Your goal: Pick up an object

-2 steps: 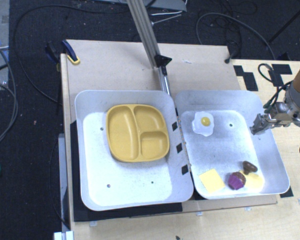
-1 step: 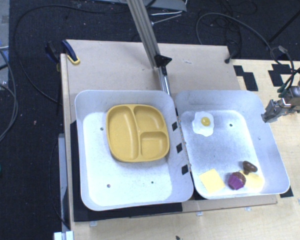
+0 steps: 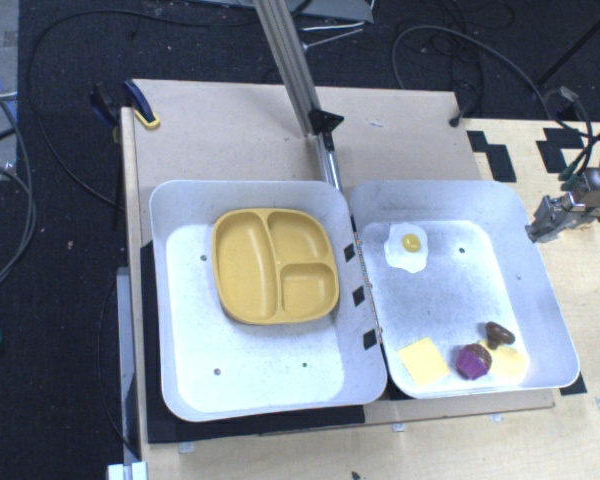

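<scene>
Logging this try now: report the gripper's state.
Gripper: cannot be told; it sits at the right bin's far right edge, away from the fried egg, with nothing seen in it.

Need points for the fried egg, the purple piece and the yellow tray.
fried egg (image 3: 407, 249), camera view, on its white beside the yolk
purple piece (image 3: 471, 361), camera view, its middle
yellow tray (image 3: 242, 250), camera view, floor of its large compartment

Two white bins (image 3: 180, 368), one yellow tray (image 3: 276, 265), five small food toys (image 3: 408, 248).
</scene>
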Action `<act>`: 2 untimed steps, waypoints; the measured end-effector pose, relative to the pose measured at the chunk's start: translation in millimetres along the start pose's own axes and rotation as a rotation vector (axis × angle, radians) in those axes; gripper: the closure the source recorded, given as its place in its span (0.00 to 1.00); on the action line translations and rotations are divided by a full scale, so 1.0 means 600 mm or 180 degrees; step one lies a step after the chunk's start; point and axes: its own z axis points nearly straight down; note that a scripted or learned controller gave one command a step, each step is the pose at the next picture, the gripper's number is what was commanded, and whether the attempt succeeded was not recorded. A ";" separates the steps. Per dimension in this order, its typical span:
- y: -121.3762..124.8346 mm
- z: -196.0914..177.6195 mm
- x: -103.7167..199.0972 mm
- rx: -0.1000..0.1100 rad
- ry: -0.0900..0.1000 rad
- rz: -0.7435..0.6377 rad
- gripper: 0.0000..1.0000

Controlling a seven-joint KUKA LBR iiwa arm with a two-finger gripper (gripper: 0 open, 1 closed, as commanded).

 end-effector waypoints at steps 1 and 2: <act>0.006 0.030 0.083 0.0015 0.0010 -0.0012 1.00; 0.022 0.026 0.166 0.0007 0.0008 -0.0015 1.00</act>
